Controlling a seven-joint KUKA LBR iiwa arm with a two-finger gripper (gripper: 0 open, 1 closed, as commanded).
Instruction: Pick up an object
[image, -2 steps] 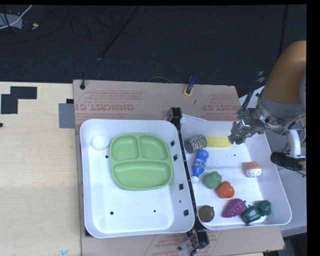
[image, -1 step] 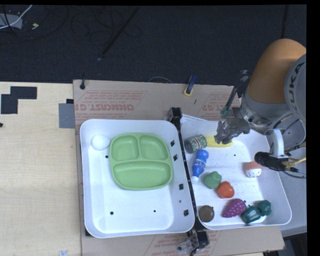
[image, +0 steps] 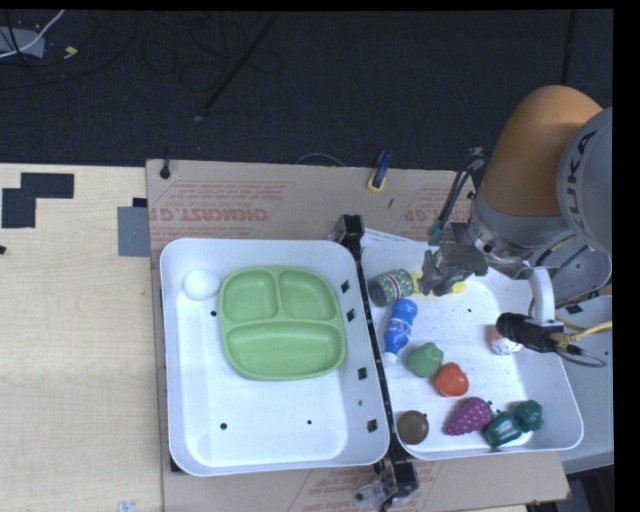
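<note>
The gripper (image: 447, 272) is hovering over the right bin (image: 556, 402), grip state indiscernible, nothing visibly held; the pick is pending.

In the right bin (image: 560, 400), a can (image: 391, 287) is laid on its side at the far left corner. Just nearer, a blue bottle (image: 399, 326) is tilted, then a green pepper (image: 425, 359), a tomato (image: 451, 379), purple grapes (image: 467, 415) and a brown ball (image: 412, 427).
</note>
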